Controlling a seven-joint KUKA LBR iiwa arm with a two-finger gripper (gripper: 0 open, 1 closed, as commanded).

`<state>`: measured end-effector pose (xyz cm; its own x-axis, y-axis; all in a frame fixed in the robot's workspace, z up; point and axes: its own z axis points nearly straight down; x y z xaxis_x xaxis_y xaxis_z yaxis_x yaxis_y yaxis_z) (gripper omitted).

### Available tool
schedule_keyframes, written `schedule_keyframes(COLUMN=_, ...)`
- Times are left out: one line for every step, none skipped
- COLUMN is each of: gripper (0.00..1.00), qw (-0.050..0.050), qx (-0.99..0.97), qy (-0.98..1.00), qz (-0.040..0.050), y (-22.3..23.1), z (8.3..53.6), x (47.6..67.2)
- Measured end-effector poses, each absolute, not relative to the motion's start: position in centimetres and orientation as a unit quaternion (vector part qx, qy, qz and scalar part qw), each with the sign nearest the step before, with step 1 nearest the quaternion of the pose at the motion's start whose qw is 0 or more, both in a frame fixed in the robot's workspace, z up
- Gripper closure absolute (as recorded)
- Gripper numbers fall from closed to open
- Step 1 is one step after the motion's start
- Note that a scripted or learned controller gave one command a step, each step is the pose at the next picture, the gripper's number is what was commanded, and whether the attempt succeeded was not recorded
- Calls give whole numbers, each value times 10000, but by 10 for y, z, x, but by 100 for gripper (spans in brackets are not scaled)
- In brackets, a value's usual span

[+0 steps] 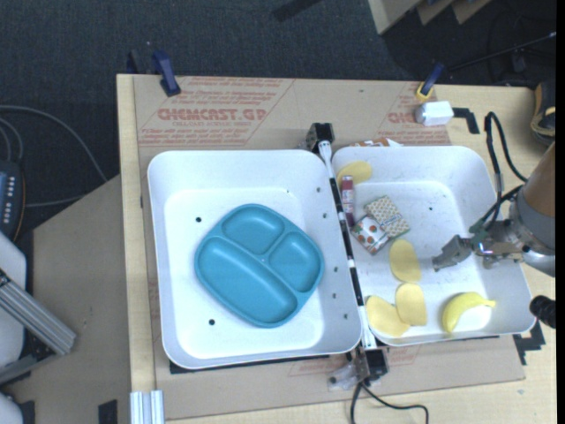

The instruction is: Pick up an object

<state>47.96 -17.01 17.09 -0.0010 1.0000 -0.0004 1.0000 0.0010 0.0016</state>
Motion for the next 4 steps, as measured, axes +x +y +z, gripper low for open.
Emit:
schedule_keyframes(gripper=0, qw=-11, qx=7074, qy=7068, qz=-3, y=-192, z=113, x=479)
schedule_keyframes(gripper=0, qw=14, qx=7071, qy=7072, qz=1, y=-203, z=157, x=492)
schedule_keyframes(gripper=0, qw=1, qx=7067, qy=7075, qz=3, y=-151, z=85, x=479)
schedule_keyframes(gripper=0, qw=8, qx=7064, qy=7078, qz=10, y=-103, z=171, x=542)
